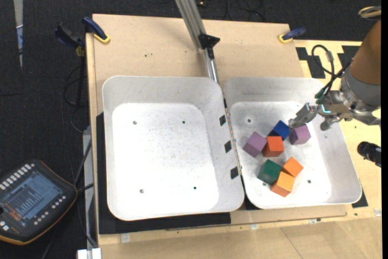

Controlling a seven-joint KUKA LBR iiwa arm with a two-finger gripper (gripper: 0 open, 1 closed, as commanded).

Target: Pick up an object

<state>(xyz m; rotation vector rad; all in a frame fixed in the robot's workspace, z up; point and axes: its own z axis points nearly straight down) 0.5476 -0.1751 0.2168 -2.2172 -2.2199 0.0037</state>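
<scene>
While the grey arm (364, 70) reaches in from the right edge of the bench (157, 48), its wrist leans down and to the left over the right bin (339, 188), placing the gripper (314, 117) low above that bin's upper middle. Two fingers show as separate pale prongs, one (301, 115) slanting down to the left and one (327, 121) nearer the bin's right wall; the jaws stand parted, with a clear gap between them and nothing gripped in it. The left finger's tip lies just beside, perhaps touching, the upper edge of a purple block (301, 134); contact cannot be settled from this view. A blue block (280, 128) sits just left of that purple one, and a red-orange block (274, 145) lies below the blue, touching a second purple block (255, 144) toward the bin's left wall. Nearer the bin's front edge, a green block (268, 171) adjoins two orange blocks, one (293, 166) to its right and one (282, 186) below. All seven blocks rest on the floor of the right bin. The left bin (115, 148) adjoins it along the shared middle edge.
</scene>
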